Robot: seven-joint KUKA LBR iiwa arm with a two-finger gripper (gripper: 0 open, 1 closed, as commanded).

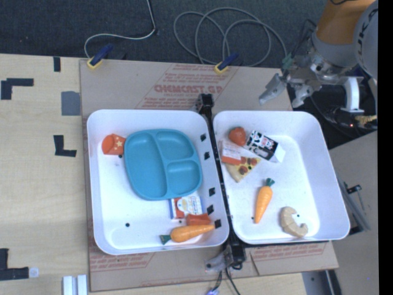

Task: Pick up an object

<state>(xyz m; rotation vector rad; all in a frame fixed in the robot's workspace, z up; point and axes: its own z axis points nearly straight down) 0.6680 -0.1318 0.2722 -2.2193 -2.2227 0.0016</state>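
My gripper (285, 96) hangs open above the back edge of the right bin (319, 165), with nothing between its two fingers. Below it in that bin lie a red tomato-like ball (237, 134), a black-and-white milk carton (264, 145), a pizza slice (241, 167), an orange carrot (263, 201) and a tan croissant-like piece (293, 221). The left bin (101, 183) holds a blue divided plate (164, 163), a red-orange piece (112, 144), a small red-and-white packet (186, 206) and another carrot (190, 232).
Both bins sit on a cardboard sheet (172, 85) on the bench. Cables (221, 32) loop on the dark floor behind. A black divider clip (205, 102) joins the bins at the back.
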